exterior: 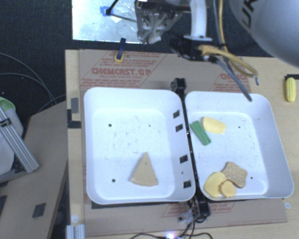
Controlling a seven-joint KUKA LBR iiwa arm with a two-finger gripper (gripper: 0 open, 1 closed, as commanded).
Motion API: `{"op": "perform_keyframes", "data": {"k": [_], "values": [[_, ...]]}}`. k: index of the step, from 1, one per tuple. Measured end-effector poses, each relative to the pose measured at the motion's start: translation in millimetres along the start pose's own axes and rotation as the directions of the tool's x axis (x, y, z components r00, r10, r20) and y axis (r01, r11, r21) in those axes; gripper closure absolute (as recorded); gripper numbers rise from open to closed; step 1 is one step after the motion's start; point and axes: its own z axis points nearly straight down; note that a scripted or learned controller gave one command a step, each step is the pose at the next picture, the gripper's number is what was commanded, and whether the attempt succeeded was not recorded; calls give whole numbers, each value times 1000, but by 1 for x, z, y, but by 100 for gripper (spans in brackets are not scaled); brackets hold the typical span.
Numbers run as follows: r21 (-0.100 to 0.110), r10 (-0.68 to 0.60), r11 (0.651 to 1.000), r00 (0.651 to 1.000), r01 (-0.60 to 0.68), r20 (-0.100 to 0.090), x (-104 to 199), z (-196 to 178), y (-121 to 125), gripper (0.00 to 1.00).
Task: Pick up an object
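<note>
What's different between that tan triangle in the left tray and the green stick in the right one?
The tan triangle is a broad wedge with its tip pointing away from the camera; the green stick is a narrow bar lying at a slant. The triangle lies alone in the left tray; the stick lies beside a yellow piece in the right tray. Both lie flat.

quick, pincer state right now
pincer: cannot be told; it hangs above the bench behind the left bin, nothing visibly between it.
</note>
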Motion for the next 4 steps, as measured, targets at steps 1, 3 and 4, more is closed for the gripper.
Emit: {"op": "perform_keyframes", "data": {"k": [1,3,4], "values": [[28,6,1000,1000,-6,11,-85,173,5,100],[2,0,1000,1000,0,4,-183,187,-58,100],[0,-5,1000,1000,5,2,-174,92,-63,100]]}}
